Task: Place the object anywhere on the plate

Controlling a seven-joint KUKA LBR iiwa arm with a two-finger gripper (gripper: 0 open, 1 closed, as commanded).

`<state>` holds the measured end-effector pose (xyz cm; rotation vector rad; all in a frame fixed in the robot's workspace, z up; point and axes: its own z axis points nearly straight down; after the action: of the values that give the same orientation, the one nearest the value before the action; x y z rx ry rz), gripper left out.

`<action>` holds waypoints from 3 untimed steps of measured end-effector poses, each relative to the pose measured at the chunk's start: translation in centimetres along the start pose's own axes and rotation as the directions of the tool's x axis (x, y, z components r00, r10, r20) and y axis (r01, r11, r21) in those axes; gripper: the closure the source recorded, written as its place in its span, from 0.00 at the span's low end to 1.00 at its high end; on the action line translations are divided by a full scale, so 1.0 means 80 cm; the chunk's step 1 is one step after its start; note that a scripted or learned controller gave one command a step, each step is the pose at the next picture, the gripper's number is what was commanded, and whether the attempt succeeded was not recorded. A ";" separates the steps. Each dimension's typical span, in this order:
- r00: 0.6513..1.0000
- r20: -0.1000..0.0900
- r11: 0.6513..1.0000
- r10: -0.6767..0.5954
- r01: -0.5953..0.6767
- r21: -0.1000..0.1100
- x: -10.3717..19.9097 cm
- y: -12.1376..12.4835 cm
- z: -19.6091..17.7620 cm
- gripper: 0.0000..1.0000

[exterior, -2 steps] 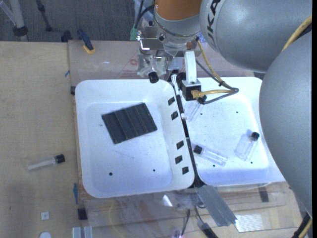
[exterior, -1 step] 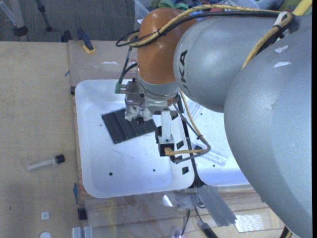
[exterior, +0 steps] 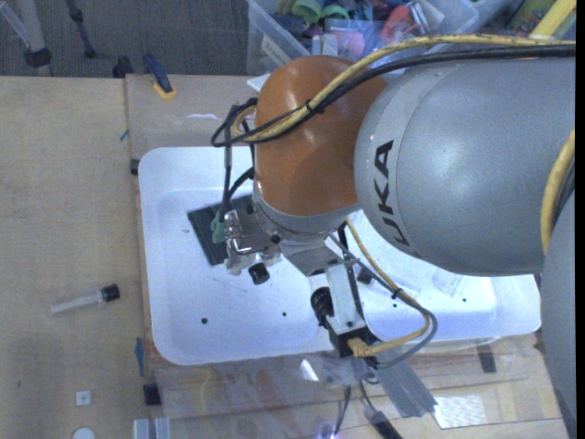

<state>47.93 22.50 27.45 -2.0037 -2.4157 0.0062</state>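
My arm's orange band (exterior: 306, 135) and grey wrist cover much of the left white bin (exterior: 174, 300). Below the band, the gripper (exterior: 241, 245) hangs low over the bin's left-middle part. Its metal body and a black knob show, and the tips are hidden. A flat dark grey piece (exterior: 203, 231) lies on the bin floor right against the gripper's left side, with a small green bit (exterior: 218, 227) at its edge. I cannot tell whether this dark piece is the plate or the object. Whatever lies under the wrist is hidden.
The right bin (exterior: 512, 305) is largely covered by the arm. A clear tub of colourful toys (exterior: 366, 7) stands behind the bins. On the wooden bench to the left lies a small syringe-like tube (exterior: 82, 300). Cables and a connector (exterior: 352, 337) hang near the bin's front edge.
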 end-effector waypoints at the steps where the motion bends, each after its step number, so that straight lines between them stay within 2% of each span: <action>1: 0.954 -0.001 0.954 0.300 -0.300 -0.005 -0.037 0.072 -0.124 1.00; 2: 0.981 0.000 0.981 0.193 -0.193 -0.002 -0.015 0.022 0.066 1.00; 3: 0.992 0.001 0.992 -0.127 0.127 -0.005 0.001 -0.001 -0.149 1.00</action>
<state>47.92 22.55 39.38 -1.8477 -2.5412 0.0010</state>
